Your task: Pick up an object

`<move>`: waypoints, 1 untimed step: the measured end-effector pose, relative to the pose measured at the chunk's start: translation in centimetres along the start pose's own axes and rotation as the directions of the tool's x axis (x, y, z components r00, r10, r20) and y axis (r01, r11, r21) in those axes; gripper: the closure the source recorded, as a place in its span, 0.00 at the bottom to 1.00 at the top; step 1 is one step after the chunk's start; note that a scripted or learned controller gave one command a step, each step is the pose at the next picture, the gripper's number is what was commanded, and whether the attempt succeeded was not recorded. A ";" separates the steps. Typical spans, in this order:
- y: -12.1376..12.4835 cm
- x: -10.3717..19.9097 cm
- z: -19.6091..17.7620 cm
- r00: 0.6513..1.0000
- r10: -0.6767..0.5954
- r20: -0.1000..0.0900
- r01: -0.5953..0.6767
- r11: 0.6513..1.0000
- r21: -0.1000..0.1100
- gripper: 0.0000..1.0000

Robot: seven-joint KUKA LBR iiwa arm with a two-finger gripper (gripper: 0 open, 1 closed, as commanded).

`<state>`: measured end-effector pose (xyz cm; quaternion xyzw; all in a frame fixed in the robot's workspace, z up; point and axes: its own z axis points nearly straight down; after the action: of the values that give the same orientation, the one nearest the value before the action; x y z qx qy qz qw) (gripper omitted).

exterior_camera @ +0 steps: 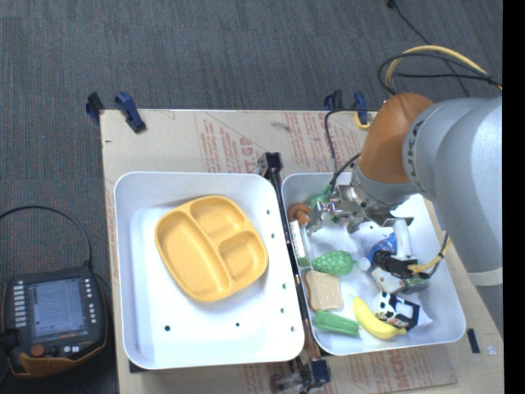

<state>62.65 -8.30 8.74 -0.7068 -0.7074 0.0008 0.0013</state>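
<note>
Since the tool sits low at the upper left of the right bin, jaw state I cannot tell, I would drop straight onto one isolated item, say the green knobbly toy just below it. Red print on the table is unreadable.

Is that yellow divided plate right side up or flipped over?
Right side up: the yellow divided plate lies flat in the left bin, its three hollow compartments facing up.

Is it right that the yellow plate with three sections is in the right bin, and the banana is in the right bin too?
Not quite. The camera view shows the yellow plate in the left bin. The banana is in the right bin, as you said.
</note>
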 end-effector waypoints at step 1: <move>0.0 0.0 -1.0 1.000 -0.001 -0.001 0.001 1.000 0.000 1.00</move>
<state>62.70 -8.25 9.77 -0.7064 -0.7078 0.0007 0.0017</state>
